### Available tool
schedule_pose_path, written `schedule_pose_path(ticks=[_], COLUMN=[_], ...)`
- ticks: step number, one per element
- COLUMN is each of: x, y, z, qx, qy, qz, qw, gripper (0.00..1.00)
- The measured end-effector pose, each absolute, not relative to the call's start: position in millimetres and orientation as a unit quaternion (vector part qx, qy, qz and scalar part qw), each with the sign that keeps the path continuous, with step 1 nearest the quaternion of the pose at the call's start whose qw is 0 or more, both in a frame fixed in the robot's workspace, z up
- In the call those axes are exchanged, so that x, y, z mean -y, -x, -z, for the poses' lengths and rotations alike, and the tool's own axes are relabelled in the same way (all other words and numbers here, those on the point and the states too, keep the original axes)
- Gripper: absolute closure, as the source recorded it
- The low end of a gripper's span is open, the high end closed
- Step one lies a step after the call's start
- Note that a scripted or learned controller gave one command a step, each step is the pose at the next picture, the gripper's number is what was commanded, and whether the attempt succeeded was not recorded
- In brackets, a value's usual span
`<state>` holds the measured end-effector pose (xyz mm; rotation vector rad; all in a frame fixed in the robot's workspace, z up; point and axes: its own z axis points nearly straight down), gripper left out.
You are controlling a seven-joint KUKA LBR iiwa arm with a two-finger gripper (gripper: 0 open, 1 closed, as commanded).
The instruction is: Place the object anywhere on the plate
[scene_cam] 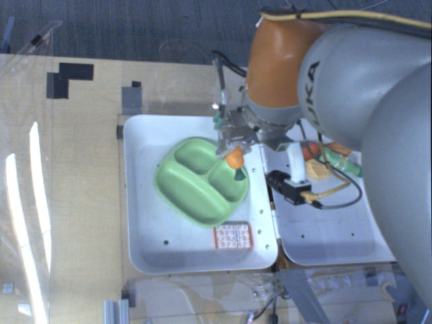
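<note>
Hanging at centre frame over the green plate's (200,181) upper-right rim, the claw (233,147) sits just above a small orange object (234,158) with a green tip (whether its grip is apart or clamped I cannot tell).

Grey arm (378,79), orange band (280,59); black "KUKA" lettering (312,90); thin cables (337,9).

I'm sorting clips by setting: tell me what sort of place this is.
Probably a robotics lab bench: a KUKA arm reaches over two shallow white bins on a wooden bench, with loose cables.
</note>
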<state>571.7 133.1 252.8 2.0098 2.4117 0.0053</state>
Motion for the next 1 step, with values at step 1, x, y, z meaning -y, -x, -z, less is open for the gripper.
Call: schedule_pose_path(ticks=[1], x=[-132.9], y=[-571.9], z=[-253.2], qx=[-0.768], qy=[-0.640], qz=[-0.0017], qw=[0.002], gripper=[0.00])
